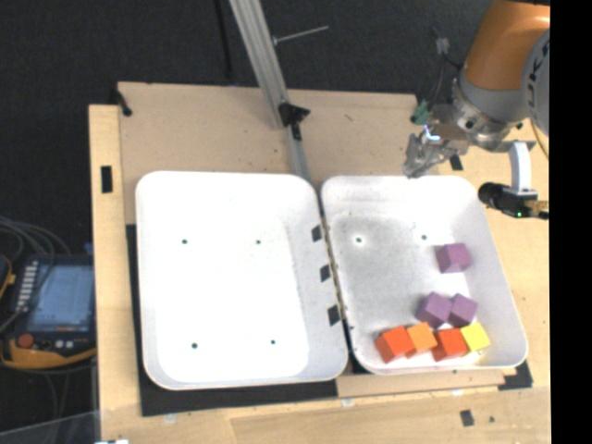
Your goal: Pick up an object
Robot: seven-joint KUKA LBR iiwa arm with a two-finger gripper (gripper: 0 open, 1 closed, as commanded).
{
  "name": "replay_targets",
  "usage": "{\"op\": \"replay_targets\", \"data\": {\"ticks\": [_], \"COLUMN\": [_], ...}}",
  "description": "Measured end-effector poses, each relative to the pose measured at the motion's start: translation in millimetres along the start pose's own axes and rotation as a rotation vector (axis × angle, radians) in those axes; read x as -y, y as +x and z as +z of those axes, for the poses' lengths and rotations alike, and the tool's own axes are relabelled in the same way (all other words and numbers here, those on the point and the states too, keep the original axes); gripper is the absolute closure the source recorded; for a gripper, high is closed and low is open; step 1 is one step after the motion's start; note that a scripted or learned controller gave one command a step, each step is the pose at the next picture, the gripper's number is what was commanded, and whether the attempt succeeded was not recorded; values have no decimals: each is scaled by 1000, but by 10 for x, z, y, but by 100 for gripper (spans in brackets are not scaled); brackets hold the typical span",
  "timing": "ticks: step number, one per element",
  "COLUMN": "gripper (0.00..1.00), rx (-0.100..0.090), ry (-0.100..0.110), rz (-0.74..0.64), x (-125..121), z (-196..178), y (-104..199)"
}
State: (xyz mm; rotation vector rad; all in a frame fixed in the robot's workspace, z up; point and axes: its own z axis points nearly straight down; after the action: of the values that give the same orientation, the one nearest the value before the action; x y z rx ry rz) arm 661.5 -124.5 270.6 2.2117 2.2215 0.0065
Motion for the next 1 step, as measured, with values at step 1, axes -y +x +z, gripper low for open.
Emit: {"op": "replay_targets", "data": {"ticks": [1], "gripper": [100], "rx": [-1], "ry": [9], "rz": [0], "x": [255], "z": [145], "y": [429]}}
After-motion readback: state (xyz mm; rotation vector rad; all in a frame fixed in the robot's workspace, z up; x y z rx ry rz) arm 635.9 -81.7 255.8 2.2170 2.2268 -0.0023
